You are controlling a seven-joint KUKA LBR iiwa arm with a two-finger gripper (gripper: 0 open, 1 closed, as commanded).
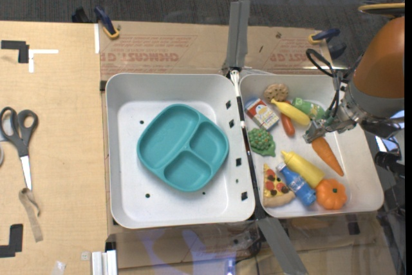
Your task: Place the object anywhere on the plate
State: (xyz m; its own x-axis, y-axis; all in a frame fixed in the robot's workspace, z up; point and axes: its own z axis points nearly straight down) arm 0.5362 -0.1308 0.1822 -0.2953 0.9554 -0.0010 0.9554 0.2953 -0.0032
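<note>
Claw (315, 133) over right bin (367, 203), can't tell its grip state from here.
Long tapered orange plastic carrot (327, 154) just below it; teal three-compartment plate (183, 147) far left.

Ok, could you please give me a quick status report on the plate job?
Gripper low in right bin, by carrot. Nothing visibly held. Teal plate bare in left bin. Path clear.
</note>
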